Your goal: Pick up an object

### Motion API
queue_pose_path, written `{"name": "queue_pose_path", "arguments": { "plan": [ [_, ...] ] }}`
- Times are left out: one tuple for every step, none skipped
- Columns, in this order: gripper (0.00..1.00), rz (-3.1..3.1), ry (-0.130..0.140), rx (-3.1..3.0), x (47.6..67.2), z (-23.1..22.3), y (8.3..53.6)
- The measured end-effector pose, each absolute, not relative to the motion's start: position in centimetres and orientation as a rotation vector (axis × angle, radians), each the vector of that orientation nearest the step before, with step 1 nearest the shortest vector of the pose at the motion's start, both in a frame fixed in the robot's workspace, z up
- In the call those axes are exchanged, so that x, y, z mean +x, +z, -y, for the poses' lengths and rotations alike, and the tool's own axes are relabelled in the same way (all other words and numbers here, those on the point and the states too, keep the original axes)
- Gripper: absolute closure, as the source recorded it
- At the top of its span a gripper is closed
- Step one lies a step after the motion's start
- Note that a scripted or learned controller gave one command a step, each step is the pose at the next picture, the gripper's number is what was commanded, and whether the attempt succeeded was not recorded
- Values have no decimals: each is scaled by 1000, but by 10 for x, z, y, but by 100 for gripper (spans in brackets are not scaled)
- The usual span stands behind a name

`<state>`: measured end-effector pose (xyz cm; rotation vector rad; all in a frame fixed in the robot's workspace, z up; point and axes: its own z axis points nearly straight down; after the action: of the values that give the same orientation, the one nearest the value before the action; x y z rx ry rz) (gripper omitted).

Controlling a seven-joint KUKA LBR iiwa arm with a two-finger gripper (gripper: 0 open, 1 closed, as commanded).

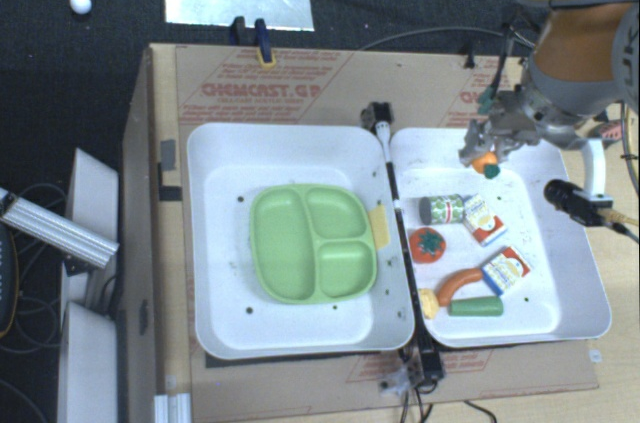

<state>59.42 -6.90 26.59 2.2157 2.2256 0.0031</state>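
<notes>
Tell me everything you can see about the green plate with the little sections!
The green tray is pale green and looks like smooth plastic. It has rounded corners and three sunken compartments: one long one on the view's left and two smaller ones on the right. It lies flat, turned a little askew, in the middle of the left white bin. I see nothing in its compartments. A small yellow piece sits right against its right edge.

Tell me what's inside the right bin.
The right bin holds a can, tomato, two small cartons, a green stick and an orange piece; the gripper covers part of the floor.
</notes>
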Motion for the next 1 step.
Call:
{"name": "queue_pose_path", "arguments": {
  "plan": [
    [100,-2224,2,2218,587,74,267]
  ]
}}
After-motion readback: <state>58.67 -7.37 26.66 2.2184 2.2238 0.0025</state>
